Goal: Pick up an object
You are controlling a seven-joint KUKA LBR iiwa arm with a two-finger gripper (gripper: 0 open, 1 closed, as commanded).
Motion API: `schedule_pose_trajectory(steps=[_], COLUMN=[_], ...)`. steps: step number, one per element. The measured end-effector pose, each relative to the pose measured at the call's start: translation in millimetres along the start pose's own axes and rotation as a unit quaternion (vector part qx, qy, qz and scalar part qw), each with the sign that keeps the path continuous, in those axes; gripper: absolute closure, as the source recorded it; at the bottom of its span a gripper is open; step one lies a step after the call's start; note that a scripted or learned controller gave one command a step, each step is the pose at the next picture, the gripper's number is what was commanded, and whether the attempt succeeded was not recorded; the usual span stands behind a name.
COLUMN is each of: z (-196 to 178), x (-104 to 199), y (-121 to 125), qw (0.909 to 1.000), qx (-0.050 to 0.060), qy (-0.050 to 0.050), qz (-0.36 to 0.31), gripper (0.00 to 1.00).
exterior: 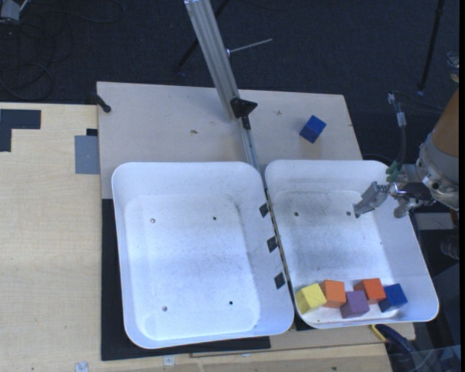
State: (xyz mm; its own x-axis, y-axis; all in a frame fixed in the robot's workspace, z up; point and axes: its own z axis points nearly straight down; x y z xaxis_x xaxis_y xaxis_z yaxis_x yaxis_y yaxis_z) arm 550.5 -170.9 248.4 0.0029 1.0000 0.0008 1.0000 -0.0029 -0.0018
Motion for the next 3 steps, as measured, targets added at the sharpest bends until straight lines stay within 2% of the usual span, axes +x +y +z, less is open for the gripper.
schedule_pose_trajectory(steps=[1,2,3], z=[160.2,127.5,131.7], x=[25.0,20.9,11.8], y=[39.2,37.6,-50.6], qw=[1.0000,1.0000,1.0000], qx=[0.000,-0.001,0.003], qy=[0.000,-0.001,0.001], qz=[-0.003,-0.001,0.000], gripper=[0.00,0.00,0.00])
